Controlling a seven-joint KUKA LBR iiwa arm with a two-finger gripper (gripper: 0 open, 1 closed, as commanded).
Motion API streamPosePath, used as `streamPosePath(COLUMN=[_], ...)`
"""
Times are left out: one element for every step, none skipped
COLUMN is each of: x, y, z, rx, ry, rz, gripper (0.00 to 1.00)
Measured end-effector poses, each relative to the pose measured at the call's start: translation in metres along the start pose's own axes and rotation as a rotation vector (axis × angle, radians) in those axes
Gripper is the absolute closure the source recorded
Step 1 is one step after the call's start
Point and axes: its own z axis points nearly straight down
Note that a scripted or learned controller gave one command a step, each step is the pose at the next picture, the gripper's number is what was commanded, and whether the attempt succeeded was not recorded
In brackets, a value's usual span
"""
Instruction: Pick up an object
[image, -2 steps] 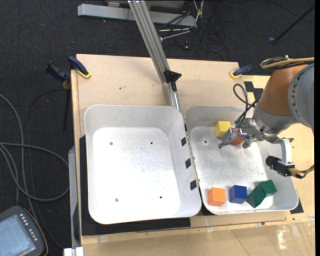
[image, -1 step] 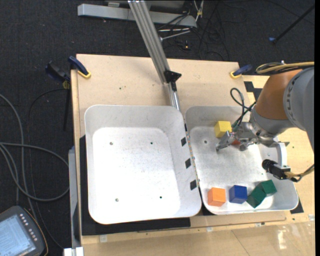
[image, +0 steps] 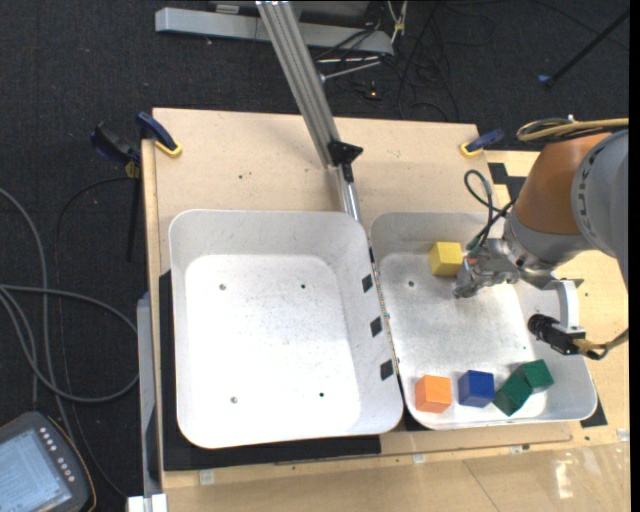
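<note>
Camera view: yellow cube (image: 446, 258) sits corner-on, no long axis, near the right bin's (image: 500, 415) far wall. Just beside it hang the jaws (image: 470, 283); their spread I cannot tell. Open floor lies between them and the near-rim blocks (image: 478, 388).

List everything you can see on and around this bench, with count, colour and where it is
bins: 2, white, side by side on the bench
yellow block: 1, yellow, far end of the right bin, beside the pincer
orange block: 1, orange, near edge of the right bin
blue block: 1, blue, just right of the orange block
green blocks: 2, green, near right corner of the right bin, touching
clamps: 2, blue and yellow, far corners of the bench
arm: 1, grey and orange, reaching in from the right
pincer: 1, dark, low over the right bin
</note>
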Motion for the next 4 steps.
streamPosePath(x=[-0.005, -0.005, 0.045, 0.097], y=[0.001, 0.003, -0.004, -0.012], z=[-0.063, -0.117, -0.109, -0.124], rx=[-0.007, -0.006, 0.003, 0.001], ry=[-0.002, -0.002, 0.002, 0.003], rz=[0.000, -0.003, -0.008, -0.009], gripper=[1.00, 1.00, 1.00, 1.00])
